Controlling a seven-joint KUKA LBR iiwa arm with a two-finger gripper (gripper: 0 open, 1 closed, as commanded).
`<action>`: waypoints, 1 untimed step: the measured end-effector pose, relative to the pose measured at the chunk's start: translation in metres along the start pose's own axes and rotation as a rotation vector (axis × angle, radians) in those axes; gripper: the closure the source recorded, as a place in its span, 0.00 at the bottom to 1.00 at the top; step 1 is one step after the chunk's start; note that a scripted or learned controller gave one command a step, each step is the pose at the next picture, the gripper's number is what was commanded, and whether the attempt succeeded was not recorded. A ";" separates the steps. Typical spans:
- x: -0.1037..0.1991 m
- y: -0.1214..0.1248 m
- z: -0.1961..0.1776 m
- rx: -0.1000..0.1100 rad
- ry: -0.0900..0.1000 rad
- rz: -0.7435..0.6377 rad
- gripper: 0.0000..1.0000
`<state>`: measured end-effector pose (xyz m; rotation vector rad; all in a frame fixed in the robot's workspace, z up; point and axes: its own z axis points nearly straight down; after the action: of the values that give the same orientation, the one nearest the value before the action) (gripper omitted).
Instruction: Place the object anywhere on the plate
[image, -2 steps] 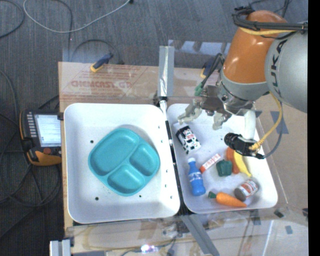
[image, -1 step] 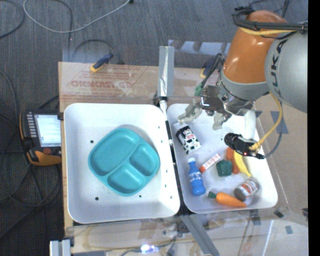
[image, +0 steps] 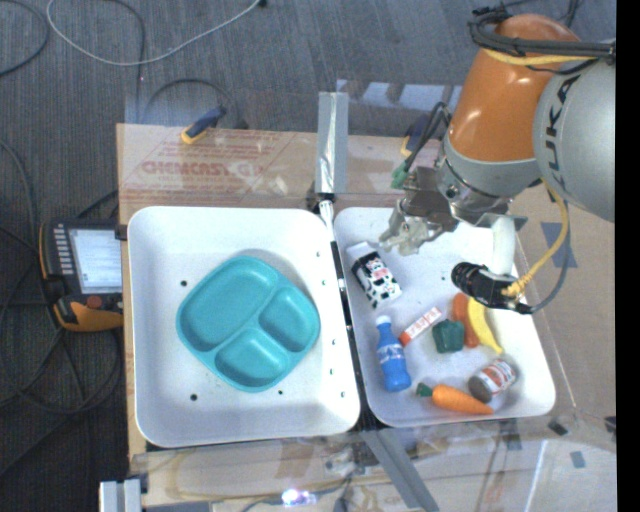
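Hovering with finger state unreadable, the end effector sits just up-right of the black-and-white cow-patterned carton; the teal compartment plate lies farther left.

Teal plate, blk/wht maybe-cow carton

**Parts hidden or unclear**

The grey arm with the orange band is cut off by the top and right edges. It covers the far right corner of the right shallow white bin. The metal pincer is blurred.
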<state>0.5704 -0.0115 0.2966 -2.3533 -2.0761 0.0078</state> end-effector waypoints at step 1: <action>-0.003 -0.070 0.033 -0.002 0.001 -0.136 1.00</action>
<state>0.5001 -0.0062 0.2642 -2.2070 -2.2322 0.0047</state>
